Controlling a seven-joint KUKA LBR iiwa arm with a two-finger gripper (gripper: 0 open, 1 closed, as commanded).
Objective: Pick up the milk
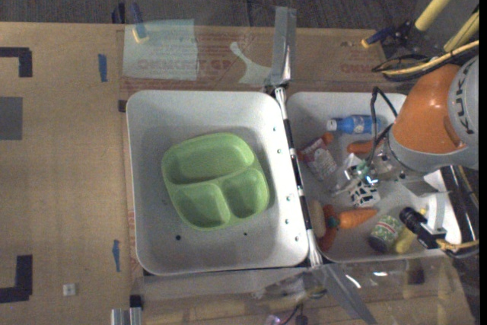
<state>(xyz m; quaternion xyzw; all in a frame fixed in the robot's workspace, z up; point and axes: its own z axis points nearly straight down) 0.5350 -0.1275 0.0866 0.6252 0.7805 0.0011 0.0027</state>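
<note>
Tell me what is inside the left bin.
The left bin holds one thing: a green divided plate with three compartments, lying flat near the middle. Nothing shows in the compartments. Whatever lies under the plate is covered and cannot be seen.

The grey arm (456, 118) enters from the right, its broad orange band (426, 122) bulking just above the wrist. Below and to the left of that band the wrist narrows and tilts downward to the left, ending in the gripper (364, 177). The gripper points down, with a dark cable looping up behind it toward the band. Its fingers are too small and cluttered to read.
</note>
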